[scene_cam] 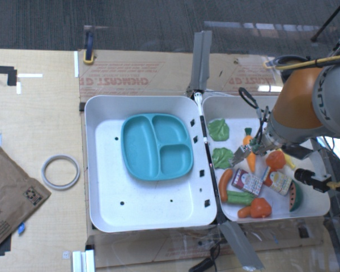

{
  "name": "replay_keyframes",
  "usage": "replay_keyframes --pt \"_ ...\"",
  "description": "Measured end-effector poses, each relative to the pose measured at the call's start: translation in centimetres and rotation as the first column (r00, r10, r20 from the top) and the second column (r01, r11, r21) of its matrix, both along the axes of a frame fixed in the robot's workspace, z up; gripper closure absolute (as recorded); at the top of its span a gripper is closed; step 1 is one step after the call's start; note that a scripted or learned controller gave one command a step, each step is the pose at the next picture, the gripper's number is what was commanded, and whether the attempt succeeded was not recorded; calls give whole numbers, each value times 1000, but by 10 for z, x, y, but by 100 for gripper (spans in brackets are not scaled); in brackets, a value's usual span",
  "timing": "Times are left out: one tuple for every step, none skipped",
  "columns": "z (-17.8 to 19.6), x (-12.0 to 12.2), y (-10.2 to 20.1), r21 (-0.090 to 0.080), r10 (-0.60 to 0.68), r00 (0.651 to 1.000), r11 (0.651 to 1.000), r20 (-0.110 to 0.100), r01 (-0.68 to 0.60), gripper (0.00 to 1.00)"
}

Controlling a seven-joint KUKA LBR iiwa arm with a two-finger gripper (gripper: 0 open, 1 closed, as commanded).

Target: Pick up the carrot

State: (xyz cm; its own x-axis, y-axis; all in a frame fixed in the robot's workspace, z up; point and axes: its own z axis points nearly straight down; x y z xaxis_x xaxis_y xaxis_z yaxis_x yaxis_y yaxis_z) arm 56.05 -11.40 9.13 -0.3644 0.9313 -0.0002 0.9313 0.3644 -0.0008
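Note:
The carrot (251,162) is small and orange with a green top. It lies in the right bin (323,208), near its middle, pointing toward the front. My gripper (249,149) is low over the carrot's middle and covers part of it, so the green top shows behind the gripper and the orange tip in front. The grey arm with its orange band (297,103) reaches in from the right.
Around the carrot lie green leafy pieces (218,130), an orange sausage (225,185), a green pod (239,197), a small carton (246,182), red items (275,160) and a watermelon slice (295,196). The left bin (102,197) holds a teal divided plate (157,146). A tape ring (60,171) lies on the bench.

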Motion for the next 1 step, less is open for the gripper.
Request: replay_keyframes --pt "9 0 -2 -1 -5 1000 1000 1 5 100"
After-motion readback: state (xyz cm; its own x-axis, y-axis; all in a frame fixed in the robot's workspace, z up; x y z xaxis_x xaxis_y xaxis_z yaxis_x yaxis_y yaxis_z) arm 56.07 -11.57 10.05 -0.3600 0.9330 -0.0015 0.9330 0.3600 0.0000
